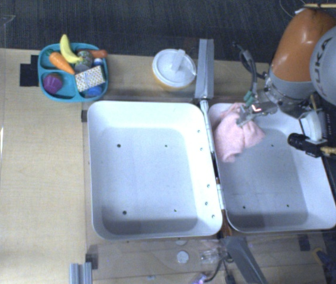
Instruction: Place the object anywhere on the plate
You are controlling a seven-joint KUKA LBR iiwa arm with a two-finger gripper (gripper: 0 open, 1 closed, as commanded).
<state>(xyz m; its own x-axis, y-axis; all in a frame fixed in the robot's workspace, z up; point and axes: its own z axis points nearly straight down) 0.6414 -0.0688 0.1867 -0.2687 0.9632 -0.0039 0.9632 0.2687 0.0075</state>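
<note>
A crumpled pink cloth (234, 136) lies in the right bin (286, 206), bunched against its left wall near the back. My gripper (246, 115) comes in from the right and sits at the cloth's upper right edge, shut on a fold of the fabric that rises up to it. The blue divided plate (45, 71) stands on the bench at the far left back, outside both bins. It holds toy food: a banana (68, 49), a carrot (61, 62) and several other pieces.
The left bin (147, 170) lies between the cloth and the plate. A white lidded cup on a yellow base (174, 68) stands behind the bins. A grey metal divider (203, 70) runs between them. The arm's orange band (301, 37) looms over the right bin's back.
</note>
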